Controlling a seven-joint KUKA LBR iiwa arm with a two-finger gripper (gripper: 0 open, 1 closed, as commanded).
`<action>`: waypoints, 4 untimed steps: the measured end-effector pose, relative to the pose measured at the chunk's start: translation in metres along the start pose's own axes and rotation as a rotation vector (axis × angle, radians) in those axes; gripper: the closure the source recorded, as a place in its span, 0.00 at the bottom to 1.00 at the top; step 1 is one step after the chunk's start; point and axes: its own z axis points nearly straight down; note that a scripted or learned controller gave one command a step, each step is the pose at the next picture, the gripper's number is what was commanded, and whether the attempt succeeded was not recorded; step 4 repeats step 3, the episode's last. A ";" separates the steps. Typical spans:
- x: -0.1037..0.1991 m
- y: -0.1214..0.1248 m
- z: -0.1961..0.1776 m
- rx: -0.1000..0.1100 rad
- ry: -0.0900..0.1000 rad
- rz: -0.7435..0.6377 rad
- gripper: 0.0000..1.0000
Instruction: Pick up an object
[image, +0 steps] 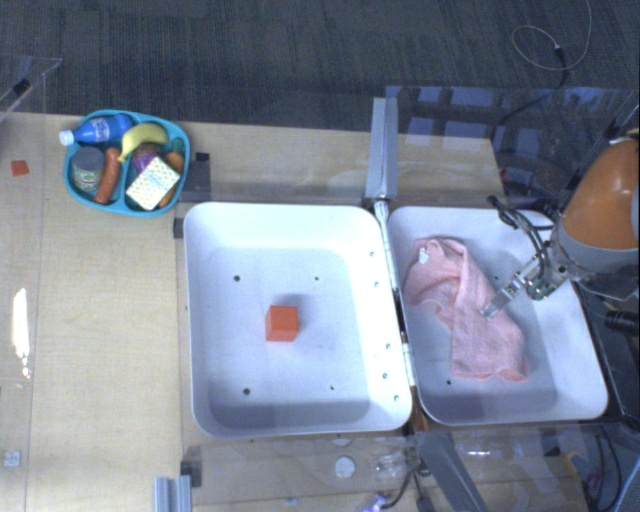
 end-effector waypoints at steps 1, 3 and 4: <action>-0.001 0.005 -0.013 -0.008 -0.006 -0.004 1.00; 0.087 0.141 -0.103 0.003 0.007 0.059 1.00; 0.087 0.141 -0.103 0.003 0.007 0.059 1.00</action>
